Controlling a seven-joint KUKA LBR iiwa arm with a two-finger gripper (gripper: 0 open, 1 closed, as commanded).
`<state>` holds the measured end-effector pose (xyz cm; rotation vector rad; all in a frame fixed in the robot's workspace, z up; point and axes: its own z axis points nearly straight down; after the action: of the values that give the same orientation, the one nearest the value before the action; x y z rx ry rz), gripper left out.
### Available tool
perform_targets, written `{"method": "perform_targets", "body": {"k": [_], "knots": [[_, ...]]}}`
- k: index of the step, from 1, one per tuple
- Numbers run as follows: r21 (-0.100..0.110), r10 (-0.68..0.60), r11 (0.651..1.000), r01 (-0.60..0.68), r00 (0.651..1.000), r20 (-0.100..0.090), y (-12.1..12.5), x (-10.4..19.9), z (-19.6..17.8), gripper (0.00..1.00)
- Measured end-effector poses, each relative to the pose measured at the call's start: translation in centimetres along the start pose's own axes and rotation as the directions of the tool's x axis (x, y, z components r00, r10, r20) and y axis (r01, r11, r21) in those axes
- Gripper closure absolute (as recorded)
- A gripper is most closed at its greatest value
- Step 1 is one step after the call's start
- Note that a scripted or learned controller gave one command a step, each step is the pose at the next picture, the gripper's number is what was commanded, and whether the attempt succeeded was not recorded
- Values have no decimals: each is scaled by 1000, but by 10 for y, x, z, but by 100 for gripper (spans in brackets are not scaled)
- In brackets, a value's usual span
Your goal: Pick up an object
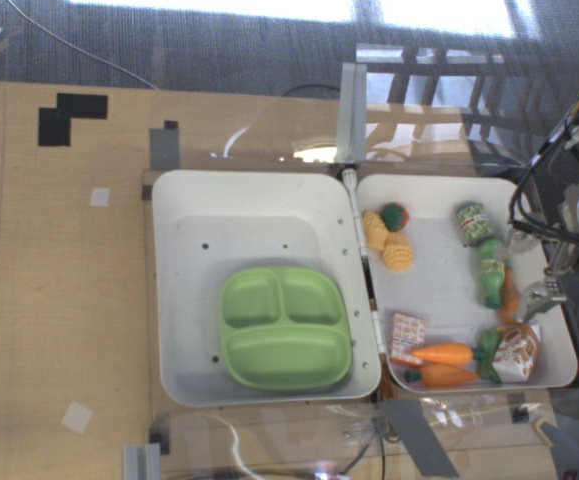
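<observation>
Arm parked at the right bin's edge, nothing picked yet.

The desk (59, 298) carries two white bins side by side. The left bin (184, 208) holds a green divided plate (284, 326). The right bin (434, 268), the landmark here, holds all the small toys. Along its near edge lie two carrots (441, 354) with a small patterned packet (407, 328) to their left and a white carton (517, 354) in the near right corner. A green bottle (491, 276) and a green can (472, 222) sit along its right side, and yellow corn pieces (389, 243) with a strawberry (396, 215) sit at its far left. The gripper (547, 293) hangs over the bin's right rim, and I cannot tell whether its fingers are open or closed. This looks like the approach step: next, choose a toy, perhaps the nearby bottle, and descend squarely over it.
</observation>
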<state>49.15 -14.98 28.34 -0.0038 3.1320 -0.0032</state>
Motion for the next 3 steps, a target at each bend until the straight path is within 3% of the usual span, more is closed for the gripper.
{"method": "perform_targets", "body": {"k": [1,2,3], "knots": [[-4,34,999,-34,999,-14,-40,-25,132,0],[1,5,1000,-5,1000,7,-10,-71,194,0],[2,-126,992,126,992,6,-33,-75,195,0]]}}
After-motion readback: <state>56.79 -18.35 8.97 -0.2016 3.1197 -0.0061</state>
